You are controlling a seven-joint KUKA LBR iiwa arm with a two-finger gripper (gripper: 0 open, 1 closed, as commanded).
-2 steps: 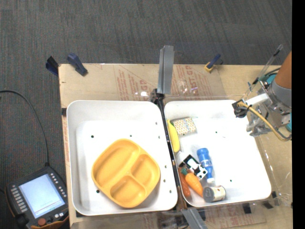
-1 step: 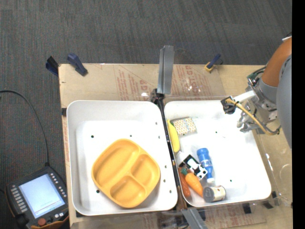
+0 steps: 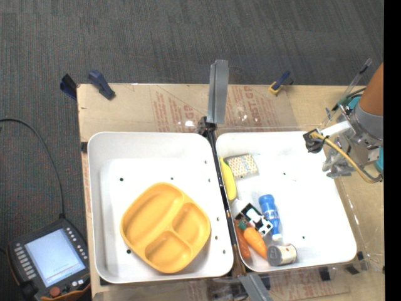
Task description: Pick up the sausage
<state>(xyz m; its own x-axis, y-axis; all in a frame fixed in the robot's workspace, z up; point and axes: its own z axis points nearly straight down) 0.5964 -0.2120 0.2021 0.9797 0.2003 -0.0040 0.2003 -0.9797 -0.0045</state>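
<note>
I have the tool (image 3: 332, 150) at the upper right of the frame, over the right bin's (image 3: 313, 193) far corner, well apart from the clutter; whether it is spread or pressed together I cannot tell from this angle, and nothing is visibly between its tips.

The sausage (image 3: 242, 242), as I read it, is the thin reddish-brown piece at the lower left of that bin, lying along the wall just beside the carrot (image 3: 254, 241), possibly touching it. That is my main worry: a descent there could strike the bin wall, or close on the carrot instead, since the two lie nearly parallel. The slim shape could also roll out of a loose pinch.

Crowding it are a black-and-white block (image 3: 252, 216), a blue bottle (image 3: 269, 208) and a small grey can (image 3: 281, 254). A banana (image 3: 229, 179) and a patterned packet (image 3: 242, 165) sit higher along the same wall. The left bin (image 3: 113, 162) holds a yellow divided plate (image 3: 166, 226).
</note>
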